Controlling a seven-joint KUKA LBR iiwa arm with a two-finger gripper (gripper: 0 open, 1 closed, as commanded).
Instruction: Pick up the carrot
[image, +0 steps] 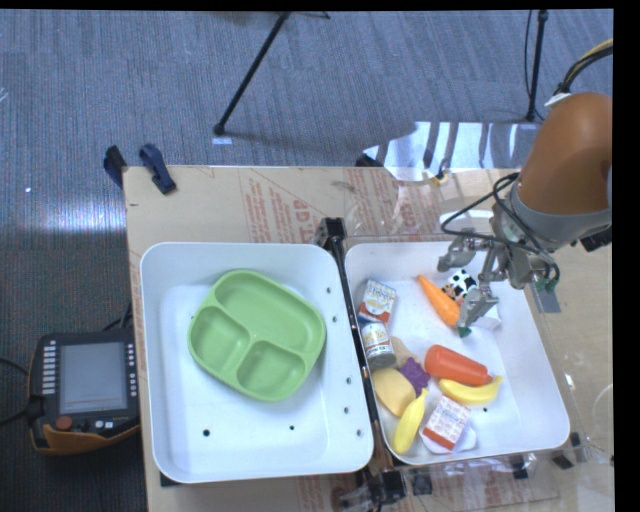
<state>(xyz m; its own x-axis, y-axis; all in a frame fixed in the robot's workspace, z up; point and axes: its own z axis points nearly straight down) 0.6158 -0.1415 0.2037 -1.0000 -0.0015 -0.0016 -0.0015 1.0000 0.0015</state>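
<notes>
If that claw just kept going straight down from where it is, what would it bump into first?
Probably the carrot. The gripper hangs just over its lower right end in the right bin, pointing downward. Height is hard to judge from this slanted view, so it might land beside it.

The arm (566, 165) reaches in from the right, wrist bent down, its jaws spread apart.

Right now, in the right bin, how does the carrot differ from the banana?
The carrot is orange and tapers to a point; the banana is yellow and curved. The carrot lies near the bin's far end, right beside the hand; the banana lies nearer the front, against a red-orange toy vegetable. The carrot runs diagonally; the banana lies nearly crosswise. Both are long toy foods lying flat in the right bin.
</notes>
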